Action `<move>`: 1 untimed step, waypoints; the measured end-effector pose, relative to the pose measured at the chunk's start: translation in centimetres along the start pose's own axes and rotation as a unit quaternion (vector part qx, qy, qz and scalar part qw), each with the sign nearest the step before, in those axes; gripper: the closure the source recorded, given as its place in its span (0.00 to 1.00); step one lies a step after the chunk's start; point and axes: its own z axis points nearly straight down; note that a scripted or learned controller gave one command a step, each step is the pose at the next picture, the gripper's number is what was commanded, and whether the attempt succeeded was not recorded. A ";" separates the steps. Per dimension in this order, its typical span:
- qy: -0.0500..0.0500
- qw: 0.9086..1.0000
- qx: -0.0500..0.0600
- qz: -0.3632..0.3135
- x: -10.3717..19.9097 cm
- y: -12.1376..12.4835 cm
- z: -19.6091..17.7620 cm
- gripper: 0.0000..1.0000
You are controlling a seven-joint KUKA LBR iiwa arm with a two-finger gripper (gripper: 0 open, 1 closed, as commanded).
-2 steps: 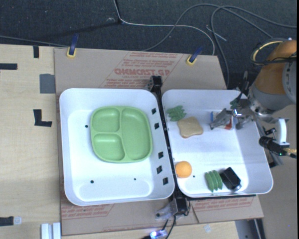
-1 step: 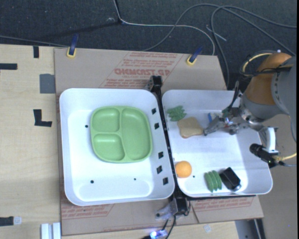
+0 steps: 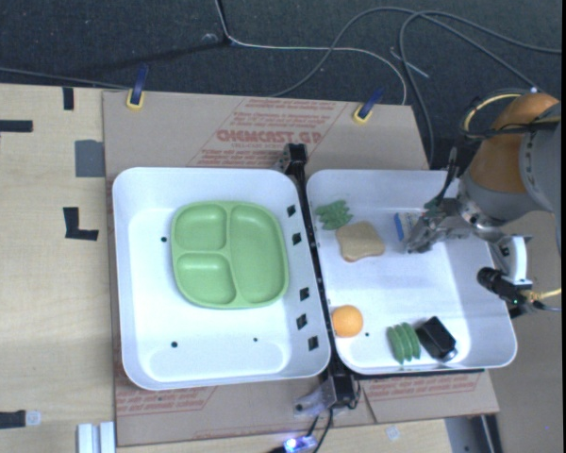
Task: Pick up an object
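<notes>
Reaching in from the right of the view, the grey arm (image 3: 509, 173) is being held low over the right bin (image 3: 472, 295), and the gripper (image 3: 420, 234) is being kept close to the bin floor in its upper part. The state of the jaws cannot be told, because they are small and blurred, and nothing is being seen pinched between them.

Just beside the jaws, on their left in the view, a small blue item (image 3: 397, 225) is lying; whether it is being touched cannot be told. A little further from the jaws on the same side, a tan flat piece (image 3: 361, 242) is resting, and beyond it, slightly higher, a green leafy piece (image 3: 334, 214) is lying near the wall between the bins.

Well apart from the jaws, toward the lower left corner of this bin, an orange ball (image 3: 347, 322) is sitting. Below the jaws, near the front wall, a green ridged object (image 3: 404, 342) and a black object (image 3: 439, 338) are lying side by side, seemingly touching.

Far from the jaws, across the dividing wall, a green divided plate (image 3: 231, 254) is being carried by the left bin (image 3: 123, 196).
</notes>
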 end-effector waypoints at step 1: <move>0.002 1.000 0.001 0.001 -0.9 -0.3 -5.6 1.00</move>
